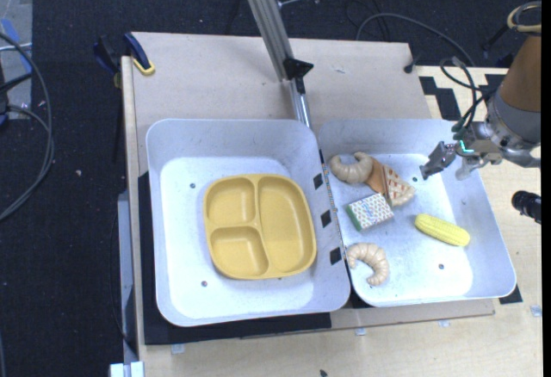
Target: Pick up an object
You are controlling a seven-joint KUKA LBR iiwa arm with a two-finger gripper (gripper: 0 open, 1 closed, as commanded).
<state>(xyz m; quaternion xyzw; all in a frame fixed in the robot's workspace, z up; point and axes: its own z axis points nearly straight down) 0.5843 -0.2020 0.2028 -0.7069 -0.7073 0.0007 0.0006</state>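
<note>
the hand point(449, 162) hangs over the right bin point(491, 220), near its far right side, and from where i stand i cannot tell how far it is open or whether it has anything; nothing shows in it. the pickable things all lie in that bin, to the hand's left and nearer: the corn point(442, 230) is closest, just below it, lying loose with room around it. to my eye that is the easy one. the hand should come straight down over the corn's middle, turned so it closes across the short width, and lift only once it has a firm hold. the others crowd each other: a croissant point(353, 167) touches a waffle slice point(392, 186), and a green block point(371, 211) sits just beside the waffle. a second croissant point(370, 261) lies apart, near the front. so two croissants, one waffle slice, one block, one corn. the left bin point(172, 194) holds one yellow tray point(258, 225) with three compartments. two bins on the surface.
</note>
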